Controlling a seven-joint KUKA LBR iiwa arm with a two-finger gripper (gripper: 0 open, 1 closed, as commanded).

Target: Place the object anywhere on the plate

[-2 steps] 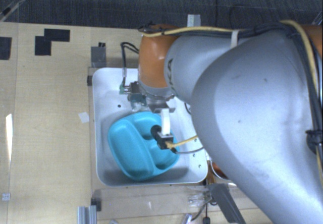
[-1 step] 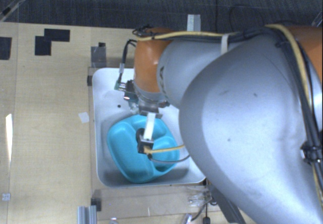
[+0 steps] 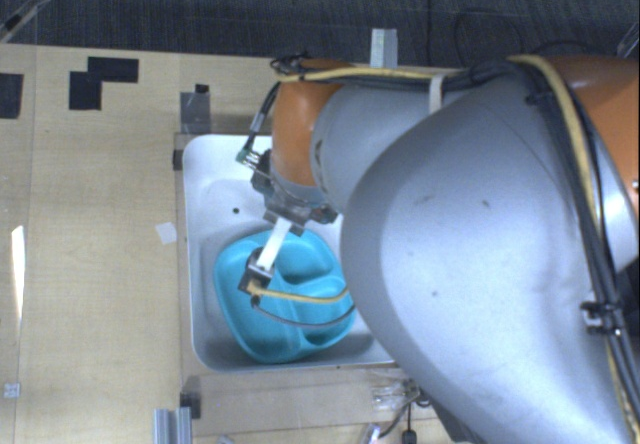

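A light blue plate [image 3: 240,312] with divided compartments lies in the near part of the left white bin [image 3: 215,192]. The arm's grey body and orange wrist band cover most of the right of the view and reach over the bin. The gripper [image 3: 295,204] hangs below the orange band, just above the plate's far edge. Its fingertips are hidden under the wrist, and no object shows between them. A pale bracket with a yellow cable slants down over the plate.
The bin's far left corner shows bare white floor with a small dark speck [image 3: 235,213]. The wooden bench [image 3: 90,262] stretches to the left, with black marks [image 3: 100,80] at the back. The arm hides the right bin.
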